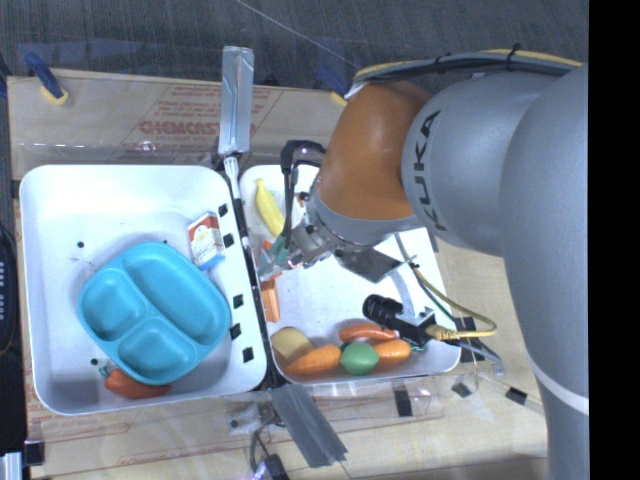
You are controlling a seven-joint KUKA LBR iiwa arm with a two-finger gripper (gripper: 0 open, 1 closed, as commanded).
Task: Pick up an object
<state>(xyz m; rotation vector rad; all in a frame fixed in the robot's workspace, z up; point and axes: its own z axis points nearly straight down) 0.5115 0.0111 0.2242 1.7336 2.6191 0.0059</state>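
Yellow banana point(267, 208) lies just up-left of the gripper point(283, 255) in the right bin point(440, 363), long axis running top to bottom; its grip I cannot tell.

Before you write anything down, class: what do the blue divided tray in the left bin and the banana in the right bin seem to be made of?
Blue divided tray: likely moulded plastic, smooth with a soft sheen; uniform colour, rounded compartment edges.
Banana: probably plastic toy food, judging by its even yellow and slight gloss; too small to be sure.

Two white bins point(40, 268), one blue tray point(155, 313)
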